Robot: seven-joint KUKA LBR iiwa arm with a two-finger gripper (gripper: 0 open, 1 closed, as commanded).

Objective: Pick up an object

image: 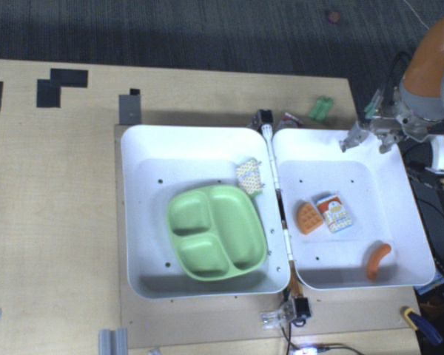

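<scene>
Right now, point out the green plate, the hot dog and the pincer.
green plate (pixel 216 230): camera view, centre divider.
hot dog (pixel 378 259): camera view, middle of the sausage.
pincer (pixel 368 140): camera view, midway between fingertips.

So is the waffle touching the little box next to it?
Cannot tell. In the camera view the waffle and the little box sit edge to edge in the right bin; no gap or contact shows plainly.

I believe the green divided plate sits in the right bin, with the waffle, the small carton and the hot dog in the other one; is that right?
Not quite: the camera view shows the green divided plate in the left bin. The waffle, small carton and hot dog lie in the right bin.
</scene>
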